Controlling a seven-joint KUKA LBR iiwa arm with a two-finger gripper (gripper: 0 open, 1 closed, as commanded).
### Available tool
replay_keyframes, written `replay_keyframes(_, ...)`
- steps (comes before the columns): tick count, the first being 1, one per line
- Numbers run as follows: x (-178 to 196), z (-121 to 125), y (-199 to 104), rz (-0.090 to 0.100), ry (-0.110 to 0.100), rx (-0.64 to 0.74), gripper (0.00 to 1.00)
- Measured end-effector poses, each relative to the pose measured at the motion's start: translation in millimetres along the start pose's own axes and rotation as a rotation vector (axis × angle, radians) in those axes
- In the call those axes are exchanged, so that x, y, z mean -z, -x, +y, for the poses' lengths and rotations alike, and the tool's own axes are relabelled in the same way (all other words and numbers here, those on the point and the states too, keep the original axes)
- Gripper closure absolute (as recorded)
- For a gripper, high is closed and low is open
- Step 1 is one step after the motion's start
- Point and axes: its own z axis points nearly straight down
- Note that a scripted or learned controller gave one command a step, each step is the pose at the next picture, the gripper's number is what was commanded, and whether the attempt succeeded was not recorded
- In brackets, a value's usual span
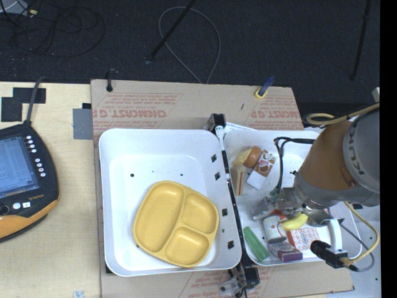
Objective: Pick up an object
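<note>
Nearest, the right bin (248, 244) holds a green packet (255, 243), a banana (294, 221) and a small carton (261, 169). The gripper (278, 203) is down among them, grasp step under way I'd say; cannot tell its state. Next: close, lift straight. Beyond, a yellow tray (175, 223).

Yellow divided tray (175, 223) in left bin (118, 160); arm (338, 160) over cluttered right bin (291, 135).
</note>
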Motion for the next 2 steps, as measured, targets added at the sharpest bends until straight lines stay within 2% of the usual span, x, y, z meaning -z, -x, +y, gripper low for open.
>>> replay_keyframes(1,-0.1,4.8,4.0,0.004,-0.004,0.001,0.0)
replay_keyframes(2,0.1,5.0,-1.3,-0.004,0.001,0.0,0.0)
